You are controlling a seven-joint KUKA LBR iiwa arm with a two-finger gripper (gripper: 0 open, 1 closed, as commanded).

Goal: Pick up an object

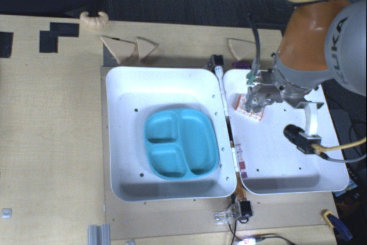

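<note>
A smooth blue plastic tray (182, 143) with three rounded compartments lay flat in the middle of the left white bin (129, 89), nearest the lower edge of the view. Beside it, the right bin (281, 172) was a shallow white tub with rounded corners. Toward its far left part lay a small flat packet (248, 109), white with red print. The gripper (257, 98) hung just over the packet; whether it was open or closed could not be told. Behind it rose the grey arm (338, 43) with its glossy orange band (304, 31).
</note>
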